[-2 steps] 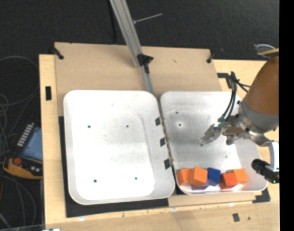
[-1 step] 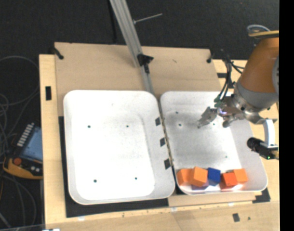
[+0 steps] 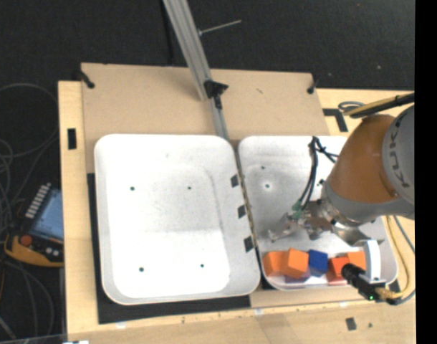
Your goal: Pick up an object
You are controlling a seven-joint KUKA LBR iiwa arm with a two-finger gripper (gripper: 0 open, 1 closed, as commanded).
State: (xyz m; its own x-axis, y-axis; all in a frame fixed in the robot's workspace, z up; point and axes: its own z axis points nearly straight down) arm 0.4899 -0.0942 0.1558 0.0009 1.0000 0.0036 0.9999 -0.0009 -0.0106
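Arm (image 3: 369, 170) above right bin (image 3: 276, 163) on tan bench (image 3: 161, 99), dark floor; jaws' state unclear

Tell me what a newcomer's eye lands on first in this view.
The grey arm with its orange band looms over the right bin, its tool low inside it. Along that bin's near edge sit bright blocks: an orange block, a blue block and another orange one. The left bin is plain white.
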